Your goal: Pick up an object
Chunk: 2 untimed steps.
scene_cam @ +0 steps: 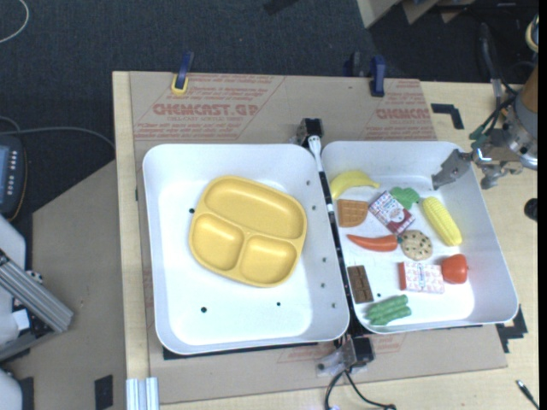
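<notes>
Dark carpet surrounds the tabletop (256, 101), which carries two white bins side by side. A yellow divided plate (248, 230) lies in the left bin (167, 254). The right bin (494, 272) holds toy foods: banana (352, 181), corn cob (443, 220), red chili (373, 243), cookie (416, 244), tomato (455, 268). At the right bin's far right corner hovers the hand (453, 171), clear of the toys; whether it is apart or together cannot be told.

Toy foods lie scattered in the right bin (500, 267): banana (353, 181), corn (442, 219), chili (373, 243), cookie (417, 244), tomato (455, 268), green beans (389, 308).
</notes>
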### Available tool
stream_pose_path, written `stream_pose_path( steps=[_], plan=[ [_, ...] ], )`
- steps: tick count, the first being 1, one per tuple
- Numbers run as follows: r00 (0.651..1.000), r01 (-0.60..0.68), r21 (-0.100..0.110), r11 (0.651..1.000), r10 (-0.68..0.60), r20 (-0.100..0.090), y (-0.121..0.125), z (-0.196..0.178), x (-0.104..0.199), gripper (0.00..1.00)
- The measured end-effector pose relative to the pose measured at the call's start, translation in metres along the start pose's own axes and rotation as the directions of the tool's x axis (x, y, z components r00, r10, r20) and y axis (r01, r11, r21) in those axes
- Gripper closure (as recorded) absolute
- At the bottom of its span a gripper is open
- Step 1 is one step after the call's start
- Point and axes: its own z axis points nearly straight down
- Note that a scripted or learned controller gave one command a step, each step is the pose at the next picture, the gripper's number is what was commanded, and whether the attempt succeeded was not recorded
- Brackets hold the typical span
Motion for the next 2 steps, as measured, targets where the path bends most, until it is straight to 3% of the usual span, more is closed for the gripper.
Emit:
stream_pose_path(
  steps=[2],
  plan=[
    [1.0,0.001,0.001,1.0,-0.001,-0.001,0.0,0.12,0.011,0.0]
  ],
)
